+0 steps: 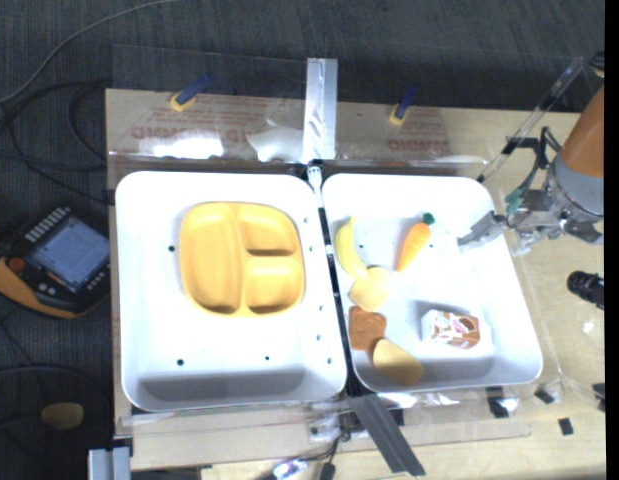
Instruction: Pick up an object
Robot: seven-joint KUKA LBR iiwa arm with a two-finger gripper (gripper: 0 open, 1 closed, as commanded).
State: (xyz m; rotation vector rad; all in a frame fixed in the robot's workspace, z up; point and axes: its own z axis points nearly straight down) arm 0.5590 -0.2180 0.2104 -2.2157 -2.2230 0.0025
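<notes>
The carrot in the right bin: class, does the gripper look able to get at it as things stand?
Probably yes. The carrot lies apart from the banana, uncovered, and the gripper sits at the right bin's near edge with bare floor between them.

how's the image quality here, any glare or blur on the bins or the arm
Camera view: lighting is soft and even; the right bin looks bright white with washed-out walls; a grey shadow lies along the near wall of the left bin; the yellow tray has mild sheen; the hand is small and slightly blurred, the food toys soft-edged.
</notes>
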